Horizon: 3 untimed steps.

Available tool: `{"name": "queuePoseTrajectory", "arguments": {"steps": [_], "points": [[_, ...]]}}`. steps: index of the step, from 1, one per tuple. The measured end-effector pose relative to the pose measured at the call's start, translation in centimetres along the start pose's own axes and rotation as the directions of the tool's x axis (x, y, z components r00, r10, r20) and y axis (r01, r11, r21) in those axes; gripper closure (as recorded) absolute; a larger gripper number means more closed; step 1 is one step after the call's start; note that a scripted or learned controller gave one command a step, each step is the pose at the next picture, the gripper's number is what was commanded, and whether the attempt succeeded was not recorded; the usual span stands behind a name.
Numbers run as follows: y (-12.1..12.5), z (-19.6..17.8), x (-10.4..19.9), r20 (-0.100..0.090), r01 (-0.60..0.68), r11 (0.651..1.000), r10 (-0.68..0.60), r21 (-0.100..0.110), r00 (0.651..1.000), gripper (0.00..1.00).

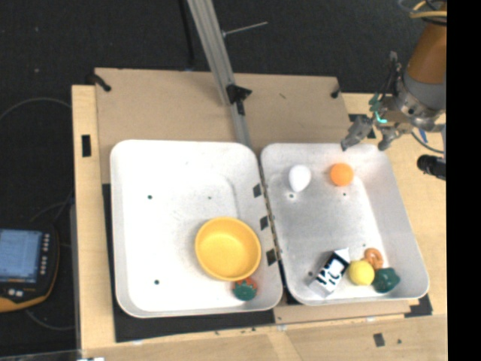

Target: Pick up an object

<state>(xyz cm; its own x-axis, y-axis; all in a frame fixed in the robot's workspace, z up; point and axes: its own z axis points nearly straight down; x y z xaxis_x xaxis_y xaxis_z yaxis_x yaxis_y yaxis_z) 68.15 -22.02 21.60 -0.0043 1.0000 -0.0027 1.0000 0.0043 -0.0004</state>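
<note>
At the near rim of the left shallow white plastic bin, a round yellow plastic bowl sits upright with a small green-and-red toy touching its near edge. Across the divide, the near corner of the right shallow white plastic bin holds a cluster: a black-and-white printed box lying tilted, a yellow ball just beside it, a small orange ring-shaped toy and a dark green toy. Farther back in that bin rest a white egg-shaped object and, just to its right, a small orange ball, the two apart from each other. Beyond them, over the bin's far right corner, hangs the grey two-finger pincer, its fingers spread apart and gripping nothing, the arm's orange-banded wrist rising behind it. The orange ball is the likeliest target: it lies closest to the pincer, a little nearer the camera and to the left of the open fingers, with bare bin floor around it. Being round, it offers no long axis to align with. The wooden tabletop stretches behind both bins.
</note>
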Motion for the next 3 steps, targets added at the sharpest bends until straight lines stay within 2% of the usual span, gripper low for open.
{"name": "queuePoseTrajectory", "arguments": {"steps": [1,2,3], "points": [[0.1,4.3,-0.5,-0.001,-0.003,1.000,0.003,0.003,1.000,0.00],[-0.9,9.1,-0.6,-0.001,-0.004,1.000,0.004,0.002,1.000,0.00],[-0.9,11.6,-0.7,-0.001,-0.002,1.000,0.002,0.001,1.000,0.00]]}}
